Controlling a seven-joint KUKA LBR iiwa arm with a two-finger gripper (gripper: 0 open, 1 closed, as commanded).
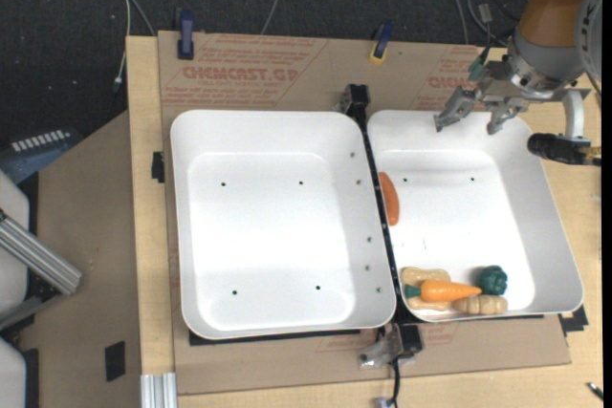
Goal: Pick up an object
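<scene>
From the fixed camera above the bench, the right bin [535, 205] serves as the landmark. The gripper [475, 116] hangs over the far rim of the right bin, towards its far-left part, at the end of the grey arm [559, 5] with its orange band, which comes in from beyond the bin's far-right corner. Its two fingers are spread apart with clear space between them, and nothing sits between the fingertips.

The objects lie inside the right bin. An orange oblong piece [389, 196] rests against the bin's left wall, about halfway along it, standing lengthwise along the wall. At the bin's near edge a small cluster is gathered: a carrot [448, 291] lies across the middle of the cluster, pointing away from the left wall; a pale tan piece [425, 276] sits just behind the carrot, nearer the left wall; another beige lumpy piece [483, 305] lies just in front of the carrot's tip, touching the near rim; and a dark green object [493, 279] sits beside the carrot's tip on the side away from the left wall. All of these lie well apart from the gripper, at the opposite end of the bin.

The left bin [277, 225] stands just beside the right bin's left wall, their rims touching along a black divider. Both rest on a cardboard sheet [287, 67] that extends beyond the right bin's far rim.
</scene>
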